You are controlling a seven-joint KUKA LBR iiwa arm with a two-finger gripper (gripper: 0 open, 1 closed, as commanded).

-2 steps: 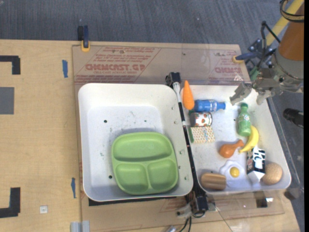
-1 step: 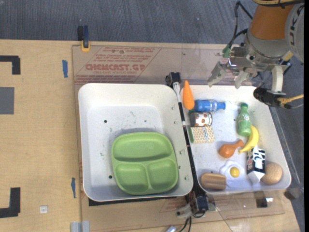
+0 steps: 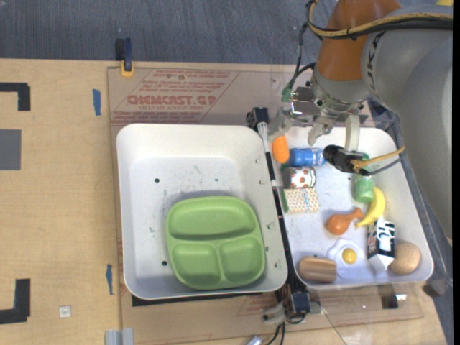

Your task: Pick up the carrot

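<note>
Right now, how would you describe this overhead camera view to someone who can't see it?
A grey robot arm reaches in from the right, its gripper hanging over the far end of the right bin, which holds toy food including a small orange carrot, a banana and a fried egg. The left bin holds a green divided tray.

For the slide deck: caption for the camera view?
End effector open above right bin, carrot beside it; green tray in left bin.

The grey arm, orange-banded at the wrist, reaches in from the right, its gripper (image 3: 334, 130) pointing downward, fingers parted.
</note>
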